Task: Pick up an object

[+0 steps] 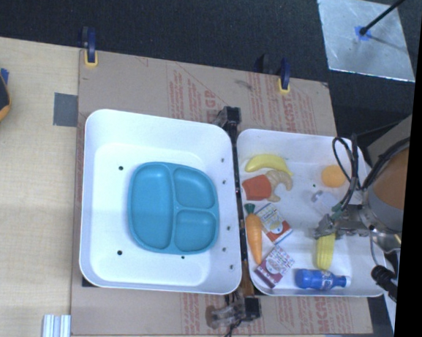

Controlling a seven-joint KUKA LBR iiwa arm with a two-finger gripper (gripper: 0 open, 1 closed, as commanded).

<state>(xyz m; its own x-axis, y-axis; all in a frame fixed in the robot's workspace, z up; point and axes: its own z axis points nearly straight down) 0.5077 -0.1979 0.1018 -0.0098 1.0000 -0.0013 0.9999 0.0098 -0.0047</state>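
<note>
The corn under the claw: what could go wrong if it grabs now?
The gripper sits over the top end of the corn, not its middle, so the cob could tip or slip out. The blue bottle lies just below the corn and might get nudged. Dangling cables hang close by and could snag.

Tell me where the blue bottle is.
In the camera view the blue bottle lies on its side at the near edge of the right bin, just below the corn cob and right of the snack packet.
</note>
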